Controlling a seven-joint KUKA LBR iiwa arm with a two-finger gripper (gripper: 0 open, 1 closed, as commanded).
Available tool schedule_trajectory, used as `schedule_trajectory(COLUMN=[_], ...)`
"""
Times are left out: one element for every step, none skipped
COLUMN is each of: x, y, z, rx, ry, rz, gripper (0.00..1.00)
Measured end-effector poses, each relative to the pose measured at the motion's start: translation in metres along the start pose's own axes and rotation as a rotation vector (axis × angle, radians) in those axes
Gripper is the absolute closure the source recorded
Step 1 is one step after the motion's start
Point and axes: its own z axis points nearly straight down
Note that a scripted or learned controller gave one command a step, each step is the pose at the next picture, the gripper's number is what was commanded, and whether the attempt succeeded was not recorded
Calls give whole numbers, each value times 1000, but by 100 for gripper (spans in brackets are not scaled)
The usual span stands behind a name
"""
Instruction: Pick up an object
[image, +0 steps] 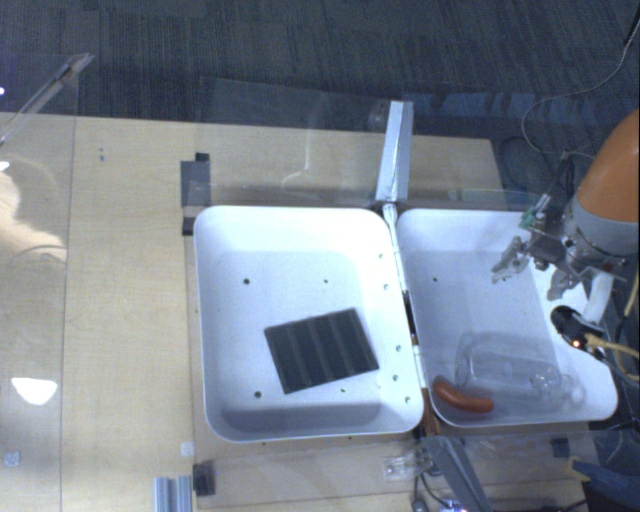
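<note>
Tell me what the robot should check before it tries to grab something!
1. Something to grab: ok. A red-orange sausage-shaped object and a clear plastic bottle lie in the right bin; a dark ribbed mat lies in the left bin.
2. Gripper over a bin: ok, it sits above the right bin's far right part.
3. Gripper lined up over an object: not ok, the sausage and bottle lie nearer the bin's front edge.
4. Holding anything already: cannot tell, too small and blurred.
5. Bottle easy to see: not ok, it is see-through and faint against the white.
</note>
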Motion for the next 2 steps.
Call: schedule_trajectory(x=[45,40], y=[-62,-68], z=[97,63], rx=[-7,1], ry=[4,1], rz=[-14,88], gripper=[0,0])
